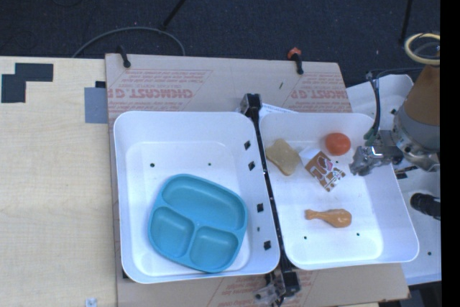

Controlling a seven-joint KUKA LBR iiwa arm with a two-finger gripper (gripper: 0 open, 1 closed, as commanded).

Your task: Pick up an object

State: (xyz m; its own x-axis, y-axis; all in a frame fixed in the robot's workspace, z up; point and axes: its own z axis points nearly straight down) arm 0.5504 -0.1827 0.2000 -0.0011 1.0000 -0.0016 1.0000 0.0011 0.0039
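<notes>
Right now the arm [424, 108] leans in from the right edge of the right-hand bin [392, 244], with the jaws [363, 160] hanging near the bin's upper right part; whether they are parted or clenched I cannot tell, and nothing shows between them. Four candidates lie in that bin: an orange-red ball [337, 143] just left of the jaws, a small brown-and-white packet [324, 170] below it, a tan sponge-like block [282, 156] near the divider, and a toy drumstick [330, 217] lower down. A blue divided plate [197, 221] sits in the left bin [133, 147]. This looks like the approach step, with no grasp made. The next move probably calls for centring over one item, the ball or the packet being closest, then descending.
</notes>
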